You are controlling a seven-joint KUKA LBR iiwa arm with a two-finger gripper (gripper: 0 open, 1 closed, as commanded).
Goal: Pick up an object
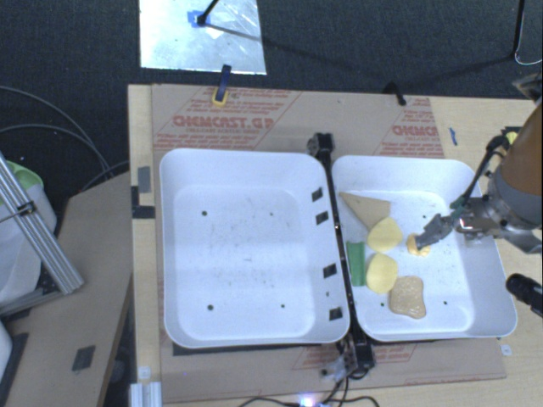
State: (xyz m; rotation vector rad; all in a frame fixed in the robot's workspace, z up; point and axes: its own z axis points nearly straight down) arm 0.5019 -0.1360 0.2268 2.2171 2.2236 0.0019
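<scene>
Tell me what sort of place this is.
Probably a robotics lab's grasp-testing bench: two white bins clipped together on a board, a robot arm reaching in, loose cables on dark carpet, small test objects.

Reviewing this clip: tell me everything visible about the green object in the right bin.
The green object is a small, flat-looking, elongated piece in a matte mid-green; its material cannot be told at this size. It lies flat on the floor of the right bin, lengthwise along the left wall, beside the divider between the two bins. Its right edge meets or nearly meets the two round yellow pieces; contact cannot be confirmed. The gripper is off to its right, apart from it, near a small yellow-orange item.
</scene>
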